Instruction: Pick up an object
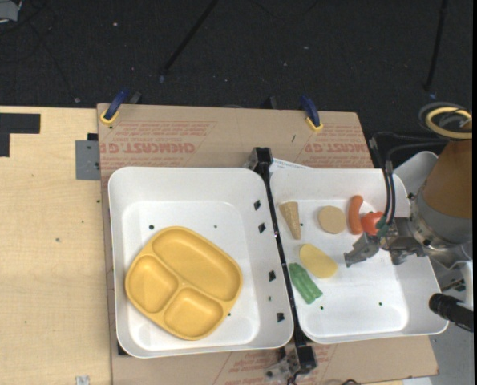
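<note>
Yellow divided plate (pixel 183 283) in left bin (pixel 126 191); blue-yellow clamps (pixel 114 109) (pixel 311 114) on cardboard sheet (pixel 222 135).

The cardboard sheet (pixel 222 135) under the 2 bins bore red printing that appeared upside down and read roughly "CHEMCAST"; a smaller line beside it was too small to read. More red print at the sheet's front edge was illegible

Dark speckled floor (pixel 222 46) lay behind the pale wooden bench (pixel 38 255); brown printed cardboard sheet (pixel 222 139) was held by blue-yellow clamps (pixel 114 111).
</note>
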You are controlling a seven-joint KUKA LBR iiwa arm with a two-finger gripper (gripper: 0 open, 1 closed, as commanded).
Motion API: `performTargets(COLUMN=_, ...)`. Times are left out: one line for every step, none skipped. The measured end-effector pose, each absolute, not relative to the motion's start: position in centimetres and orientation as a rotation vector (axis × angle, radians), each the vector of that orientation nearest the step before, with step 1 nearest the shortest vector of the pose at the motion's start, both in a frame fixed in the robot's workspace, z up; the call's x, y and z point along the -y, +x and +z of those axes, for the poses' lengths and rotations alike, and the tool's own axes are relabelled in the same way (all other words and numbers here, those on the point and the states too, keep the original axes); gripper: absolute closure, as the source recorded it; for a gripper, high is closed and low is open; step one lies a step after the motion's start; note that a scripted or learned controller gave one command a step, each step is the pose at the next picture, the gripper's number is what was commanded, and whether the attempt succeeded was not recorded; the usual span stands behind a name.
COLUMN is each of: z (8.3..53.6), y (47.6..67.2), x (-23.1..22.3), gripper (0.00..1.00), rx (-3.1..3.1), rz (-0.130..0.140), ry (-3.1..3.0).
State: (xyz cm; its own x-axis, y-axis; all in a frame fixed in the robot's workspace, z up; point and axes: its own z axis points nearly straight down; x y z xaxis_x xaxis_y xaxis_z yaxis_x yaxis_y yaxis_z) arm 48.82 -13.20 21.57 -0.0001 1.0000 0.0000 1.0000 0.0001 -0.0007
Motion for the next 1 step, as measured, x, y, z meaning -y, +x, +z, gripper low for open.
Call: performTargets(z=27.12, y=48.67, x=10.35, gripper=0.0, rx=2.226, rz=-0.005, ry=-2.221)
